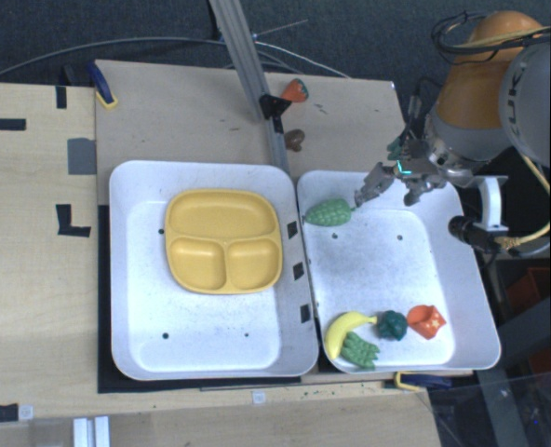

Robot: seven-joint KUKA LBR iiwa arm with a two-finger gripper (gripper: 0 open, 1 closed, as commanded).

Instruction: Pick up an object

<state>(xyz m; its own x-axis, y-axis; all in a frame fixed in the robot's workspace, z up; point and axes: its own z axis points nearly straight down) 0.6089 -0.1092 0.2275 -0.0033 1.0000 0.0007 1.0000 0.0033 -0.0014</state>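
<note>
We see a pale wooden surface [192, 119] lying on a dark blue-grey carpeted floor [89, 12]. To its left sits a lighter plywood panel [24, 250] marked with black tape strips [69, 220] and one grey square patch [81, 155]. A slim grey metal pole [238, 35] rises at a slant from the surface's far edge, and thin black cables [117, 45] curve across the floor behind it. A blue-and-yellow clamp [103, 85] grips the surface's far left corner. Light falls evenly, with soft shadows.

Grey arm [499, 82] in from the right, wrist bent low, end effector [390, 190] with fingers spread apart.
</note>
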